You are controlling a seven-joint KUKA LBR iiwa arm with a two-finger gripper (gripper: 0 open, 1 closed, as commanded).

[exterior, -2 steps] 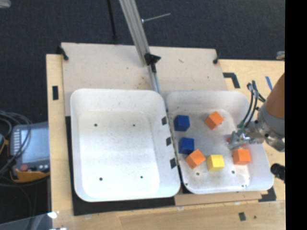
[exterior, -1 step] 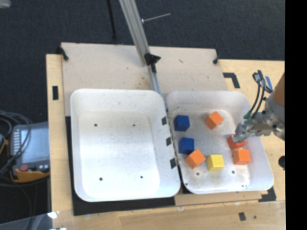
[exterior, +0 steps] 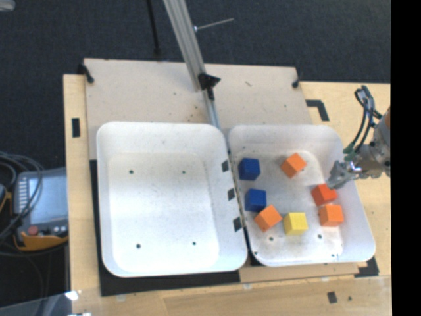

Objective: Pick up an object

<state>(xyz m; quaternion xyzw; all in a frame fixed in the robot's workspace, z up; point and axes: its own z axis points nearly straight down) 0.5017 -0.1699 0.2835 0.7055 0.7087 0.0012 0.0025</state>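
Red cube (exterior: 323, 193) partly hidden beneath my gripper (exterior: 340, 175), grip unclear; right bin (exterior: 355, 242) holds six more cubes

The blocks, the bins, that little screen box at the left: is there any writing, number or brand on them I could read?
None can be read.
Coloured blocks: plain faces.
White bins: dark specks, no lettering.
Handheld screen unit: too blurred to read.

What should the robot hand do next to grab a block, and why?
Probably drop a little lower onto the red-orange block. The gripper sits at the right bin's right side, just above and beside that block, which is the nearest one. Nothing shows between its fingers yet, so lowering there looks like the shortest way to a grasp.
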